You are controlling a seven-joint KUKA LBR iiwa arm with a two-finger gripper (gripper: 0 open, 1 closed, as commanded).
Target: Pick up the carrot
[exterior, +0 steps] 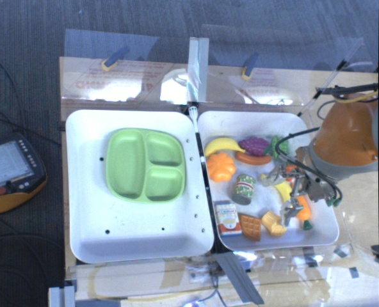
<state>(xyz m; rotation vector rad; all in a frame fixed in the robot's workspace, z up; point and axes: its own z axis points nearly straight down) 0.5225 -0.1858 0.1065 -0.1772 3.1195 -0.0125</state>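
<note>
Camera view: claw (294,204), grip state unclear, hangs touching the carrot (303,209).

A dark blue-grey carpeted floor (177,5) is seen around a pale wooden bench (132,75). Bright light is reflected off what may be clear plastic sheeting (177,85).

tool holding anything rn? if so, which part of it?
Cannot be told. The tool is low in the right bin, right at the carrot near its orange body, but cables and the wrist hide whether the carrot sits between its fingers.
</note>
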